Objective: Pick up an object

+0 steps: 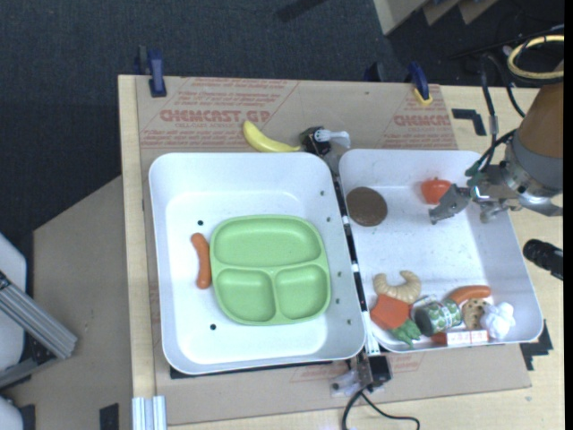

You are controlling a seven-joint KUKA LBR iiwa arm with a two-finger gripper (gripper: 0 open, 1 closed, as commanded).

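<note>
In the camera view the gripper (448, 206) hangs at the right bin's (501, 258) upper right; whether its fingers are spread or closed cannot be told. A small red object (436, 188) lies just above it (too rounded for a clear long axis). The hot dog (201, 260) in the left bin (170, 186) runs top to bottom beside the green tray (269, 269). The cardboard (215, 106) reads "CHEMCAST GP".

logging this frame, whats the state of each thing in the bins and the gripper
green divided tray: flat in left bin, compartments bare
hot dog: lying beside the tray
brown disc: flat in right bin
red piece: loose, near the gripper
banana: outside the bins
toy food pile: heaped in right bin corner
</note>
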